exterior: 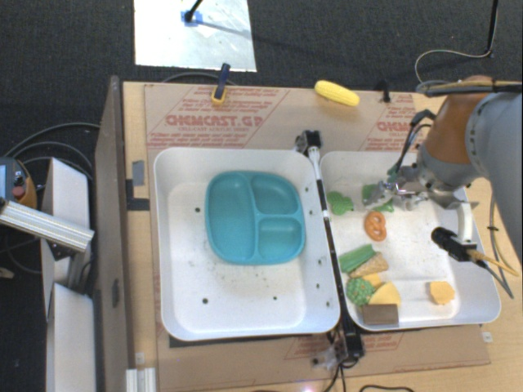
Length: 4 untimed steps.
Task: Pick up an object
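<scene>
**Arm low over the right bin's far side**

The arm [474,137] reaches in from the right, and its gripper [391,190] sits low in the right bin [474,305], at a green piece [374,194] – whether that piece is gripped cannot be told.

Left of it lies a green leaf-shaped toy [340,204]; just nearer, an orange pretzel-like piece [376,225]. At the near side are a green bean pod [356,258], a broccoli floret [358,290], yellow wedges [384,291], a brown block [381,314] and, apart to the right, an orange cube [441,292].

The left bin [180,300] holds a teal divided plate [253,219]. A yellow banana-like toy [337,93] rests on the cardboard [270,117] beyond the bins.
</scene>
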Each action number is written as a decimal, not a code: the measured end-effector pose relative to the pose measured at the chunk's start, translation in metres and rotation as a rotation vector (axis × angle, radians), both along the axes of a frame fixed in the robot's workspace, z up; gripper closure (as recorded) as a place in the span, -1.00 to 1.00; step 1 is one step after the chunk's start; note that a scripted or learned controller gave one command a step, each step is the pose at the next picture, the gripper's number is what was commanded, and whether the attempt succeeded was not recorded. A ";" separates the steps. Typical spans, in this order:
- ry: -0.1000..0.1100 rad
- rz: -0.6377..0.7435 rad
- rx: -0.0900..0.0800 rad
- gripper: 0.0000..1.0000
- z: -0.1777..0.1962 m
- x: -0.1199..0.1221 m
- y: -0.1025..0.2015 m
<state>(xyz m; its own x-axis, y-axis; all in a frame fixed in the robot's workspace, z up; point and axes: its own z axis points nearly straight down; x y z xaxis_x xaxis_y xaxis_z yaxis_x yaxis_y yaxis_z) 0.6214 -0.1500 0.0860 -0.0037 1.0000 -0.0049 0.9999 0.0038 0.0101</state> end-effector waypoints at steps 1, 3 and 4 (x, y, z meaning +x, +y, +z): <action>0.002 0.005 0.006 -1.00 0.000 0.051 0.037; 0.007 -0.003 0.004 -1.00 0.000 -0.065 0.051; 0.002 -0.002 0.002 1.00 0.011 -0.062 0.050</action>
<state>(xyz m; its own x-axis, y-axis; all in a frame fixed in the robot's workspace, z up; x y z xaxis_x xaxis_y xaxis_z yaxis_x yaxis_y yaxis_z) 0.5589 -0.1003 0.0972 -0.0015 1.0000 -0.0026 1.0000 0.0015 0.0080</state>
